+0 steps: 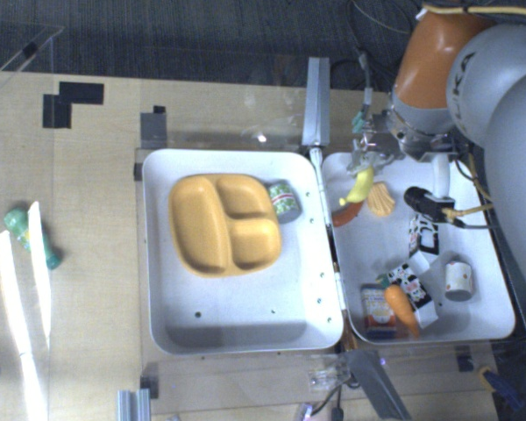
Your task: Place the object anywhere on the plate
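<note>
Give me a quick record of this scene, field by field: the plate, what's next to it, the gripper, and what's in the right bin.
plate: yellow divided plate, in the left bin
beside plate: small can touching its right edge
gripper: gripper above the right bin's far left corner
near gripper: banana just below it
right bin, other items: white cup, carrot

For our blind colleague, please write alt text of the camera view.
A grey arm's hand hangs over the right bin, with a yellow banana just below it. The left bin holds a yellow sectioned plate with a small can at its right edge. Toy food and a white cup lie in the right bin.
</note>
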Controlling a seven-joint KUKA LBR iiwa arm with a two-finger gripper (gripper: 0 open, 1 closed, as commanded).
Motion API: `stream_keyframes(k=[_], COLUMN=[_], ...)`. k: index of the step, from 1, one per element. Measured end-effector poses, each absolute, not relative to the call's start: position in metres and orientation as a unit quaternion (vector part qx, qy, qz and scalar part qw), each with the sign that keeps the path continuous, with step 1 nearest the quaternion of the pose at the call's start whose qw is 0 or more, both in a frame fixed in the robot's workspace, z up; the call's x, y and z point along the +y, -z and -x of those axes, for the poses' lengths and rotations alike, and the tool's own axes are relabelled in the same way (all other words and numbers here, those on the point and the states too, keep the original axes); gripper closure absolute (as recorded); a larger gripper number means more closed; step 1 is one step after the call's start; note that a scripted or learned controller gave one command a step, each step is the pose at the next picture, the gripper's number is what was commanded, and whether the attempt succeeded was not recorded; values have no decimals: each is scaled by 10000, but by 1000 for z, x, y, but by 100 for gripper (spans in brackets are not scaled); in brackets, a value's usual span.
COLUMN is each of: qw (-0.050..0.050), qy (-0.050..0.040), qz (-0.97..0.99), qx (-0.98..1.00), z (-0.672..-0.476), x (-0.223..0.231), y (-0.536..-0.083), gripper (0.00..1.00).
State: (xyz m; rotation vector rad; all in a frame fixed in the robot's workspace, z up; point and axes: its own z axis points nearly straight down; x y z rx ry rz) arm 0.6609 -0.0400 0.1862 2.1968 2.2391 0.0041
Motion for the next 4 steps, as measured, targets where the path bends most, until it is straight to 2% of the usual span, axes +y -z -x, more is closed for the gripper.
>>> stream_keyframes(k=[1, 2, 3, 4], qw=[32, 4, 21, 5], qy=[-31, -10, -29, -16], qz=[-7108, -7079, -7131, -7616], qx=[7033, 7063, 7011, 6481], z=[-585, -619, -624, -510], x=[-9, 63, 83, 44], y=[-397, -184, -344, -293], gripper=[100, 100, 100, 100])
